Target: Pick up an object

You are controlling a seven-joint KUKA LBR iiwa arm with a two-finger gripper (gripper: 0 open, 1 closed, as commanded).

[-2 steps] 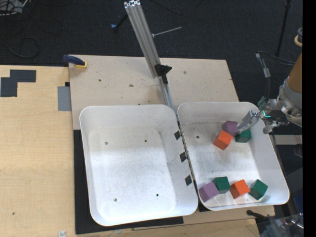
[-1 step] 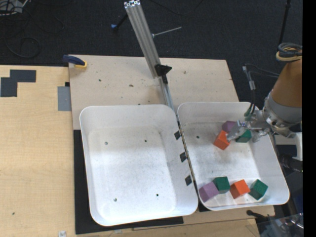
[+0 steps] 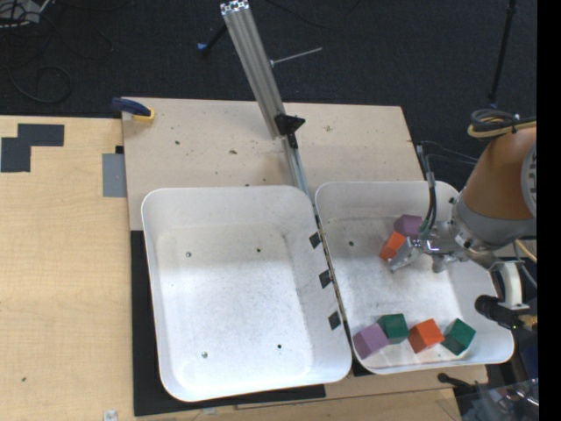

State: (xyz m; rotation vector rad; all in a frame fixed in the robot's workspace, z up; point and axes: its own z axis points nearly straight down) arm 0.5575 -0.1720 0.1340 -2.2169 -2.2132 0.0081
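**A:** Where is the arm (image 3: 500, 191)?

**B:** It reaches in from the right, over the right bin (image 3: 386, 196). The gripper (image 3: 405, 254) is low, in the upper middle of that bin, right by an orange block (image 3: 391, 247) and a purple block (image 3: 408, 226).

**A:** Does it have hold of either?

**B:** I cannot tell. The orange block sits at the gripper's tip, touching or nearly touching it (the metal parts blur together there), and how wide the gripper stands cannot be made out. The purple block lies just behind the orange one, toward the far wall.

**A:** Anything else in that bin?

**B:** Four blocks in a row along the near wall: a lilac block (image 3: 370, 338), then a dark green block (image 3: 394, 326) beside it, an orange-red block (image 3: 426, 334), and a green block (image 3: 458, 336) nearest the right corner. They are well apart from the gripper.

**A:** And the left bin (image 3: 175, 226)?

**B:** It sits beside the right one, their walls touching along the middle, with small black clips (image 3: 324, 279) on that shared edge. A slanted aluminium bar (image 3: 254, 64) rises from behind the bins.
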